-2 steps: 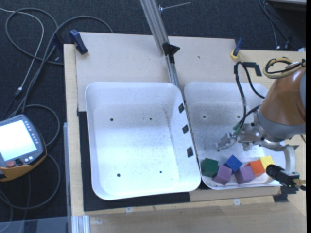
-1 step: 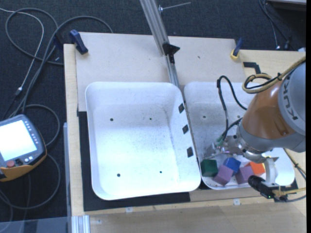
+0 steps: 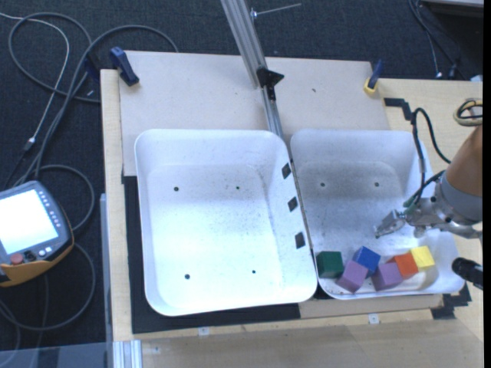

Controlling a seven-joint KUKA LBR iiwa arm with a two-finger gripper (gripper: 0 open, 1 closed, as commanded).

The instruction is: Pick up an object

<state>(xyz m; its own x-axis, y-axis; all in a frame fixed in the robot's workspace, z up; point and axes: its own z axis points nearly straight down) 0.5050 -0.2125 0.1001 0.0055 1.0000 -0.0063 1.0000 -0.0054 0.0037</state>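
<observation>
Several small blocks lie along the front edge of the right bin (image 3: 345,159): a green block (image 3: 331,264), a purple block (image 3: 354,274), a blue block (image 3: 367,258), a second purple block (image 3: 387,275), an orange block (image 3: 405,265) and a yellow block (image 3: 423,257). My gripper (image 3: 391,224) reaches in from the right, low over the bin floor just above and behind the blue and orange blocks. Its metal fingers point left and nothing shows between them.
The left bin (image 3: 153,159) sits beside the right one. A slanted metal pole (image 3: 245,37) rises from between the bins at the back. A teach pendant (image 3: 27,228) and cables lie on the floor at left. Cables run along the bench's right edge.
</observation>
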